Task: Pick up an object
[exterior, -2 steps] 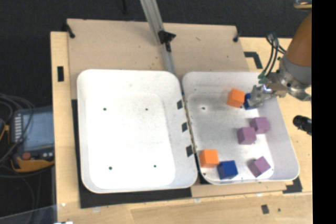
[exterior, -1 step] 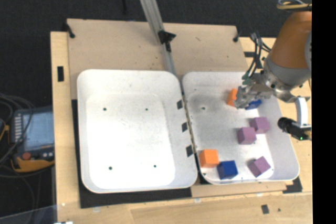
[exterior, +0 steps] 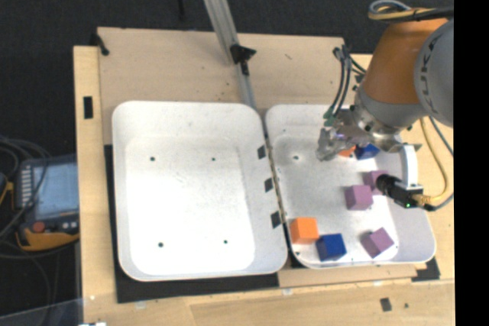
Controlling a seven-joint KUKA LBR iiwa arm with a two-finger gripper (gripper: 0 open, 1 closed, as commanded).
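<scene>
Gripper low in right bin, finger state unreadable, nearest pick probably orange/blue pieces just right of tips, partly hidden by wrist; purple cube farther down-right.

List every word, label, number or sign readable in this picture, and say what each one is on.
No text can be read anywhere in this view.
Handheld control pendant with a lit screen, left of the bench: the screen content is too blurred to read.
Small dark tags on the wooden bench: too small to tell whether they carry any print.
Coloured foam blocks, such as the orange cube: plain faces, with no markings visible.
</scene>
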